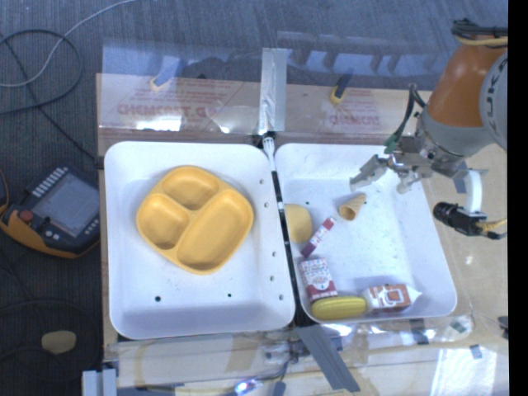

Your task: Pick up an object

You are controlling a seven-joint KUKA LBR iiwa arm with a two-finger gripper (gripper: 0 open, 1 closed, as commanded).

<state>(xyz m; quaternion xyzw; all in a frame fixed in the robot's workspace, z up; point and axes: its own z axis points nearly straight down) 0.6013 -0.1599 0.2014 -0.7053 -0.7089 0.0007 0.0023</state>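
Two shallow white bins are set side by side on a pale bench, with clear plastic sheeting and printed cardboard seen along the far edge; grey carpet lies beyond, crossed by dark and white cables. A teach pendant (51,213) with an orange rim rests on the floor at the left. The left bin (132,295) is occupied by a yellow divided plate (195,218). The right bin (429,262) holds the loose objects. The gripper (389,173) is held over the far part of the right bin, below the orange band (462,97) of the arm; its fingers are spread wide apart, and nothing is seen between them. A small cone (353,206) lies just near and left of the gripper, apart from it, its long axis slanted, with the open wide end toward the near left and the narrow tip toward the far right. A yellow rounded piece (297,220) sits against the left wall of the bin. A red-and-white stick packet (319,235) lies beside it, slanted from near left to far right. Along the near wall, a red labelled packet (317,277), a yellow banana-shaped object (338,307) lying left to right, and an orange carton (388,297) are grouped closely, well apart from the gripper.
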